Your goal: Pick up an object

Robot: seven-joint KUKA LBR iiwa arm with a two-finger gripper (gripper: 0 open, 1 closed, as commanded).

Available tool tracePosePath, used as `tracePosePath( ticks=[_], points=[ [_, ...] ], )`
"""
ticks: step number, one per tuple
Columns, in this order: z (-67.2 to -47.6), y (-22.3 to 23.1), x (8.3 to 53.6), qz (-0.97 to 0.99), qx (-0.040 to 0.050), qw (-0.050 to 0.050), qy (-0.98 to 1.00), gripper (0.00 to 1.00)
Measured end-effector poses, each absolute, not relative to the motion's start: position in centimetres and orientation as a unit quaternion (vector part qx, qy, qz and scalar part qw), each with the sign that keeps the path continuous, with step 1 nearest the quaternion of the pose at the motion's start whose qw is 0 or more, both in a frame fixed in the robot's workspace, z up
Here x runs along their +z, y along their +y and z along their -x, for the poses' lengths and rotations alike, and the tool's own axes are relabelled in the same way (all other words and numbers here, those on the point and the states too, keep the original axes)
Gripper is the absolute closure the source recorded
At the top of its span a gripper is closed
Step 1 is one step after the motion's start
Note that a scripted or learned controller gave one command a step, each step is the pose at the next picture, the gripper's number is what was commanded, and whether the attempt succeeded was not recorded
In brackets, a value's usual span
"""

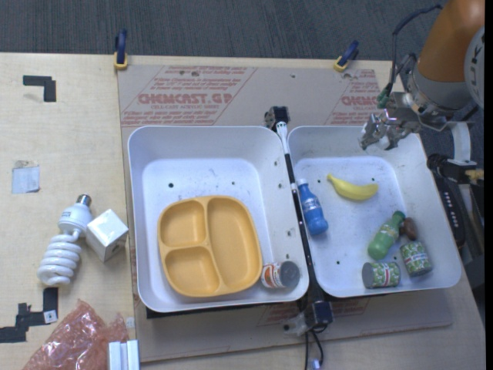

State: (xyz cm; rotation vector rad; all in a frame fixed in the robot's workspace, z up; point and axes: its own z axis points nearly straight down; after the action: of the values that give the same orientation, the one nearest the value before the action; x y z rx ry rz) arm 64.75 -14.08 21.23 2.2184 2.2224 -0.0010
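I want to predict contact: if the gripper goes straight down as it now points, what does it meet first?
Probably the bare floor of the right white bin near its far corner; the gripper hangs above it, though depth is unclear.

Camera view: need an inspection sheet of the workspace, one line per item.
Surface: two white bins, left bin and right bin, on a printed board.
Job's things: banana, blue bottle, green bottle, two small cans in right bin.
Clutter: yellow divided plate, small tin in left bin.
Grippers: gripper over right bin's far rim, nothing visibly held.
Cables: cable at near edge.
Surroundings: spiral bulb, white cube, red mesh bag.
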Motion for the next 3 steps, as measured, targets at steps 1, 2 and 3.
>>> tracePosePath(
  ticks=[1,2,3],
  points=[
    [-65.9,-12.0,23.9,-0.706,-0.0003,0.001,0.708,1.0],
    [-61.7,-8.5,24.8,-0.706,-0.0003,0.0,0.708,1.0],
    [-64.8,-9.7,23.5,-0.706,-0.0004,0.001,0.708,1.0]
  ],
)
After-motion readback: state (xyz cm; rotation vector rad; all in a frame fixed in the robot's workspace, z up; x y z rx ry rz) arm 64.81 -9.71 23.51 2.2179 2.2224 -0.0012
